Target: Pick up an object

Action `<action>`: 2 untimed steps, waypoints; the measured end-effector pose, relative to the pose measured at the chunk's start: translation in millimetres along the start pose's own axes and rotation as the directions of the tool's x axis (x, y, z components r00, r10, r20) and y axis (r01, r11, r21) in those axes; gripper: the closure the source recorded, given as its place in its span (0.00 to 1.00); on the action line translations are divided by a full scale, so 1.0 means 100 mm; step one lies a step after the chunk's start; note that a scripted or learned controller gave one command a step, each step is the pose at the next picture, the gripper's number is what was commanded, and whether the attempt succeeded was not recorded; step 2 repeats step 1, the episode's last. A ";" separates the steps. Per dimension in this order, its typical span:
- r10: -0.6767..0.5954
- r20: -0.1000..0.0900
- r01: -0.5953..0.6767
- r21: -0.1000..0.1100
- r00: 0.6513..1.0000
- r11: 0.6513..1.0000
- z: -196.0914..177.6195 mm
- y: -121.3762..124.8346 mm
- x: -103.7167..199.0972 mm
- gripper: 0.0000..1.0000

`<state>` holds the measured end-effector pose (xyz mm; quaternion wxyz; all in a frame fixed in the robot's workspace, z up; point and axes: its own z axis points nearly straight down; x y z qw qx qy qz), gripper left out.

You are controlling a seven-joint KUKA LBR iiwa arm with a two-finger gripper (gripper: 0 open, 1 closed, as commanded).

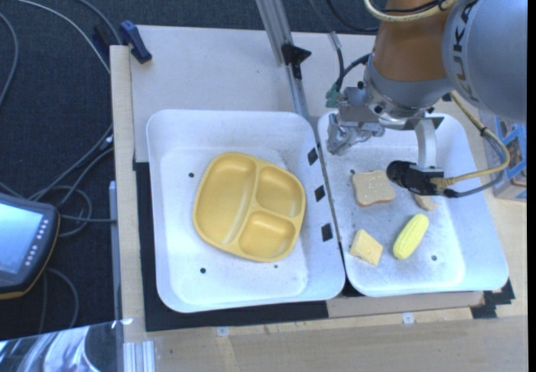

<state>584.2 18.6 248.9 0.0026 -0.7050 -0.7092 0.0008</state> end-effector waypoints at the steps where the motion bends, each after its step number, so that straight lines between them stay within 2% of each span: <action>1: -0.001 -0.001 0.001 -0.002 1.000 1.000 -0.03 -0.12 0.51 1.00; 2: -0.001 -0.001 0.001 -0.002 1.000 1.000 -0.03 -0.12 0.51 1.00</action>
